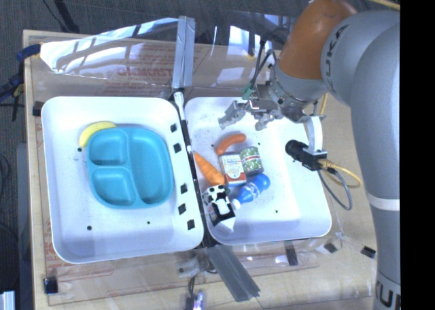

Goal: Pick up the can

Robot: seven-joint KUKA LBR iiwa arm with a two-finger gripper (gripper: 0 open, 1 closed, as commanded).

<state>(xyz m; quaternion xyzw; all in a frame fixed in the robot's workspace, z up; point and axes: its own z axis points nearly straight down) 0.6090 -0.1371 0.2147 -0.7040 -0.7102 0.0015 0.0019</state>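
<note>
Glossy paper-labelled can point(242, 164); smooth blue plastic tray point(130, 167).

Two white bins point(68, 234), one blue tray point(129, 166), one can point(241, 163), one carrot point(207, 168) (orange), one bottle point(250, 188).

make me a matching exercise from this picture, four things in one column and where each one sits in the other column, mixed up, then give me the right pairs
Things:
1. can
2. blue divided plate
3. gripper
4. blue bottle

Places:
A. in the left bin, partly covering a yellow banana
B. above the far part of the right bin
C. near the middle of the right bin, just nearer the camera than the sausage
D. in the right bin, nearer the camera than the can, beside the black-and-white toy

Pairs: 1-C, 2-A, 3-B, 4-D
</note>
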